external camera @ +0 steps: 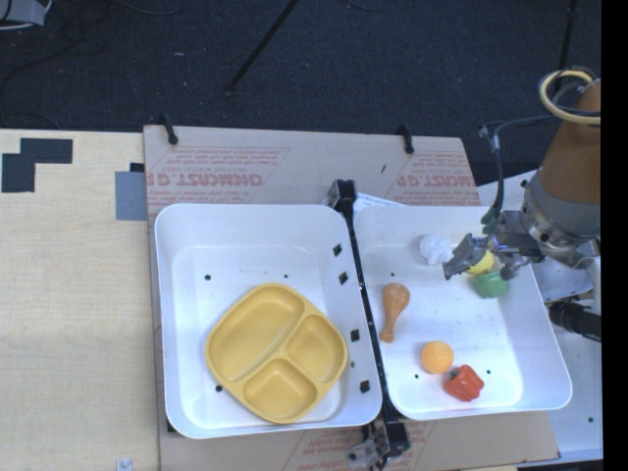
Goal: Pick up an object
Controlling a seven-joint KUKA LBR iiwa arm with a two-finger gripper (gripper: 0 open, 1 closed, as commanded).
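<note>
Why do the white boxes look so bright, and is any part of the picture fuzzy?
In the camera view, the right bin and left bin catch strong light, so their white walls glare and lose detail; the yellow tray and drumstick look fairly sharp; the gripper and the small yellow and green things by it look smeared; the floor behind stays dark.

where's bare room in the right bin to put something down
Bare floor lies between the drumstick and the bin's right wall, above the orange and red pepper. It is crowded at the far right, around the end effector.
</note>
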